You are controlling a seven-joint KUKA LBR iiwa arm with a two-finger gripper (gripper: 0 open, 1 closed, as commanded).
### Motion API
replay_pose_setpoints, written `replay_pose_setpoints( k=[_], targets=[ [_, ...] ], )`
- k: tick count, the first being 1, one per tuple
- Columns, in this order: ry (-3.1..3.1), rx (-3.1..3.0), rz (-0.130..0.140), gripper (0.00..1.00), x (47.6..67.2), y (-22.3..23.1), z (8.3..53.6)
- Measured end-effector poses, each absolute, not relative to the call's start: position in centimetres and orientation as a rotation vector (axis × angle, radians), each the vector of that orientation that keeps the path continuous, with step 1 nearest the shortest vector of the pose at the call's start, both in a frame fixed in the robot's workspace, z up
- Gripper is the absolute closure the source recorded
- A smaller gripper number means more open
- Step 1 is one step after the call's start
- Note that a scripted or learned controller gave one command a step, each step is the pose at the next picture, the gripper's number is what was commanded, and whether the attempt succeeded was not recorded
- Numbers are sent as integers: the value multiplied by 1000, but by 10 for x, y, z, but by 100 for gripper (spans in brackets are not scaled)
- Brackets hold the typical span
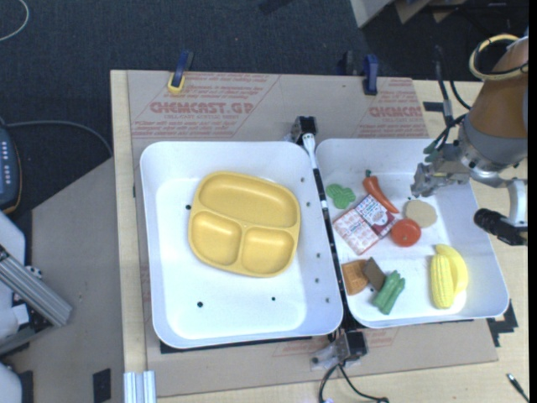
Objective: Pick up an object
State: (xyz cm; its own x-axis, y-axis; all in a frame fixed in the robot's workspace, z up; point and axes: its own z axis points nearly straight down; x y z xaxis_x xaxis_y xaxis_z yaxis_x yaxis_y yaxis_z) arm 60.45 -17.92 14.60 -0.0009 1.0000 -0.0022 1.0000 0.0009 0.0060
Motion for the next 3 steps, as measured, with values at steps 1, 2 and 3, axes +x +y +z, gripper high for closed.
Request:
replay_pose_setpoints(
  k=[1, 2, 3],
  targets=[
    [2218, 2215, 5, 100, 607, -179, 190],
    [2218, 2216, 5, 100, 608, -180, 228],
    [2230, 2218, 0, 100, 603, -130, 218]
  ],
)
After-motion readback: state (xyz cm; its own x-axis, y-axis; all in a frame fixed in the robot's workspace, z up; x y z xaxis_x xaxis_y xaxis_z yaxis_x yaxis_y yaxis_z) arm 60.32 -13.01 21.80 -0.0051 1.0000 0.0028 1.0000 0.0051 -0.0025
